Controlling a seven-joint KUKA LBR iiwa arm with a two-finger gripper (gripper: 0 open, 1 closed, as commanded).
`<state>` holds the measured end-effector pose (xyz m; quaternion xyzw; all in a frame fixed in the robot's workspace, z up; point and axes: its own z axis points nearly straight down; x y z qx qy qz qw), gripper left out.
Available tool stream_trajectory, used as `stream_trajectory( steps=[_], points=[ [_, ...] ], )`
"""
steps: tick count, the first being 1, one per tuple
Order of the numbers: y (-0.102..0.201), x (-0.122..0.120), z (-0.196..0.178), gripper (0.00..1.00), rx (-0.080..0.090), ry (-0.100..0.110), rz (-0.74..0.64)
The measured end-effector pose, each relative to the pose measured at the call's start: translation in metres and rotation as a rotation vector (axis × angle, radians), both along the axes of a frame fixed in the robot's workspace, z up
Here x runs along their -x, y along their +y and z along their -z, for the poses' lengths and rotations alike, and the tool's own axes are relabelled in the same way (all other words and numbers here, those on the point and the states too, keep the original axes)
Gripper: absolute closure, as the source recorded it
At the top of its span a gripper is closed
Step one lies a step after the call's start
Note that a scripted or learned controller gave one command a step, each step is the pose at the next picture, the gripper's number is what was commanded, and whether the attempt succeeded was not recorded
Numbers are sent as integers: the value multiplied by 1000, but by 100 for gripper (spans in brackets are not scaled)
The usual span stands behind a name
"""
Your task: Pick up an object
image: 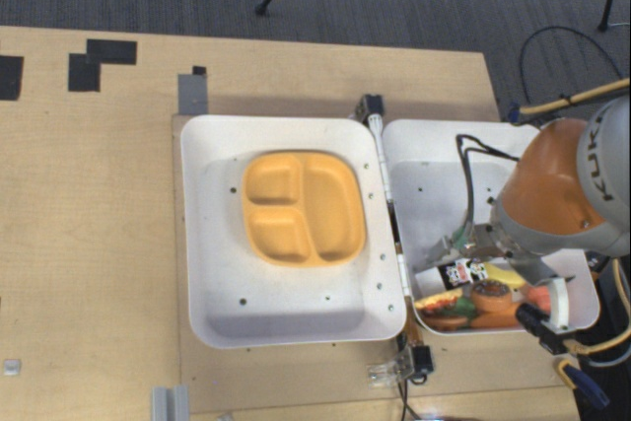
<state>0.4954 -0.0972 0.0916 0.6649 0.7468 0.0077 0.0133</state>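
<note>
Arm point(562, 187) comes in from the right and is bent down low over the right bin point(434, 173), wrist buried in the near corner where the objects sit. The gripper point(471, 261) is right on top of the pile of small items point(478, 301), which looks like toy food in orange, yellow, red and green, plus something with a black-and-white label. The pile is jammed against the near wall, next to the divider between the bins, so the arm probably has to lean in steeply just to reach it. I can't tell the state of the fingers from here, since the wrist body and clutter hide them, and I can't tell if anything is held. The left bin point(212, 311) holds a yellow divided tray point(301, 208), lying flat in the middle, well apart from the action. My judgement is that it's at the grasp stage, nothing lifted yet. The risk I see is that items packed tight against the wall leave little room around any one piece.
</note>
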Motion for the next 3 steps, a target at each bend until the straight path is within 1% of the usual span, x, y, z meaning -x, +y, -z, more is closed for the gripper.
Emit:
stream_trajectory(
  steps=[1,2,3],
  points=[
    [3,-1,-11,100,-7,2,-5],
    [3,-1,-10,0,-7,3,-5],
    [7,0,0,0,7,3,-258]
  ],
)
